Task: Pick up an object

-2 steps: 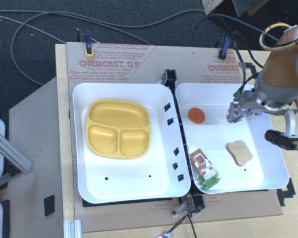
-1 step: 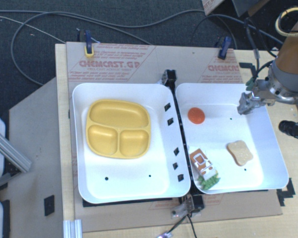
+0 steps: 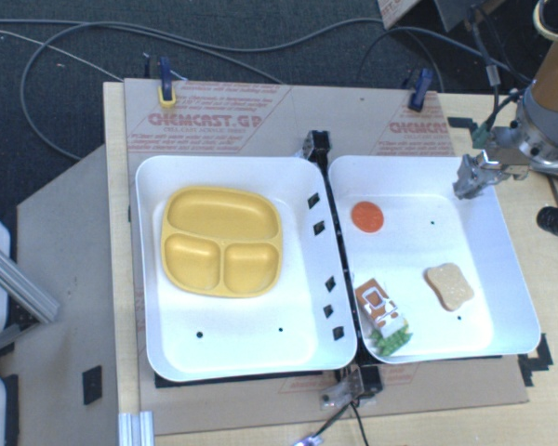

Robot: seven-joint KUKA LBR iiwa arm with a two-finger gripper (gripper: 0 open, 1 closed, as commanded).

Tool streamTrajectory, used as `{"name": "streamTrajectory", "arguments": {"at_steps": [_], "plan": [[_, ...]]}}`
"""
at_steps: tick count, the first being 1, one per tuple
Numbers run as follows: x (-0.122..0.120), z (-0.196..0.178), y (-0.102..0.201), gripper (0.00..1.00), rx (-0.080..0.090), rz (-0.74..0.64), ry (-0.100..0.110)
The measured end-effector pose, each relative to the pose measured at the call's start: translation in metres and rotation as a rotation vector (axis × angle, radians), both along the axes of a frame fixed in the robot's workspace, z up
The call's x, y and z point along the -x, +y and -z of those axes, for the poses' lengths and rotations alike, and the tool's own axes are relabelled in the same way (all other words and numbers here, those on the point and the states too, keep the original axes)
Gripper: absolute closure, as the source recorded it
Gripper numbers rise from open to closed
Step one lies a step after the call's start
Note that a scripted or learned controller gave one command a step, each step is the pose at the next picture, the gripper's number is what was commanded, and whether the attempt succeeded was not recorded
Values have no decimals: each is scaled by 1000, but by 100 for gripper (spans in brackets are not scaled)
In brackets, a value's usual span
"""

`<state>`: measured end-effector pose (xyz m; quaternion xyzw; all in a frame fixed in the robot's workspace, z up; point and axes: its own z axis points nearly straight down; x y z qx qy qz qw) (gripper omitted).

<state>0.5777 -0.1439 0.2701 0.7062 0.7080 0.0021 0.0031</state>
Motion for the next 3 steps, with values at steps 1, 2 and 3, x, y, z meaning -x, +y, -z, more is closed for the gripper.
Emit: {"name": "streamTrajectory", "arguments": {"at_steps": [1, 2, 3], "plan": [[-5, 18, 52, 100, -4, -3, 10], [-8, 33, 102, 100, -4, -3, 11], [-15, 47, 156, 100, -4, -4, 11]]}}
